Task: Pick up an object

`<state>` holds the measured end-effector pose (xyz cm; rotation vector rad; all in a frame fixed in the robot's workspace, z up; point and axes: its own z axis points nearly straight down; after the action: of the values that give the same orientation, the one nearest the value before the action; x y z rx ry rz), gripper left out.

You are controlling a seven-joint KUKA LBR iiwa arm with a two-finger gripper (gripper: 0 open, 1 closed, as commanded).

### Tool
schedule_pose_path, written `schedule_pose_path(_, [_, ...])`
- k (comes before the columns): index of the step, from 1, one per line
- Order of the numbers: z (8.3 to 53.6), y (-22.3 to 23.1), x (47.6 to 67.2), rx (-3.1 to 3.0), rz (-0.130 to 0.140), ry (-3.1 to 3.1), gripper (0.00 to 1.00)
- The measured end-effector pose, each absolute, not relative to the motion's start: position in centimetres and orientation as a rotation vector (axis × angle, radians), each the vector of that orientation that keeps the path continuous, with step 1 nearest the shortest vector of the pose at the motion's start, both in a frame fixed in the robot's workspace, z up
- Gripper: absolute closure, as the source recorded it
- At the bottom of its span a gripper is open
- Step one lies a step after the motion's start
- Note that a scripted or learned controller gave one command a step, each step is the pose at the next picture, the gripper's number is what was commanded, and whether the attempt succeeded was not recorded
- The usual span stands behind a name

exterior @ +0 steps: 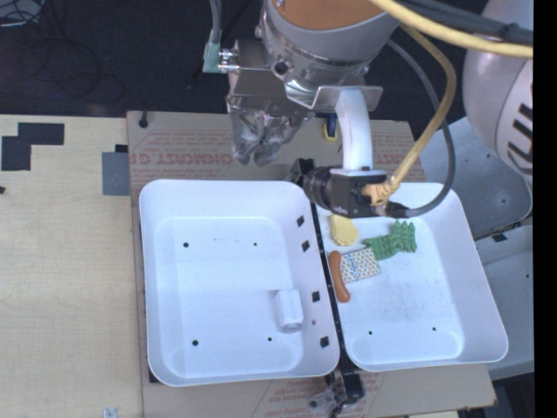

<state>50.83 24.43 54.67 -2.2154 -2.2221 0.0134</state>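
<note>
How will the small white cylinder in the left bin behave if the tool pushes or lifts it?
The white cylinder appears to lie on its side on the left bin floor, so a push would probably roll it. It looks small and smooth, so likely light and perhaps slippery. Its material cannot be told.

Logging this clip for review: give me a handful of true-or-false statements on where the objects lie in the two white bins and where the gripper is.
1. A small white cylinder lies in the left white bin. True.
2. The orange sausage-shaped piece lies in the left bin. False: it lies in the right white bin, close to the divider between the bins.
3. A green jagged-edged toy lies in the right bin. True.
4. The pale yellow lump sits at the right bin's near edge. False: it sits by the far edge, near the divider.
5. The gripper hangs above the bench behind the left bin's far edge. True.
</note>
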Motion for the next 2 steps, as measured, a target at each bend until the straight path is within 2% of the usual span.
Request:
schedule_pose_path(1, [54.62, 24.42, 50.83, -2.215, 0.015, -2.222, 0.00])
schedule_pose_path(2, [55.58, 24.46, 50.85, -2.213, 0.020, -2.222, 1.00])
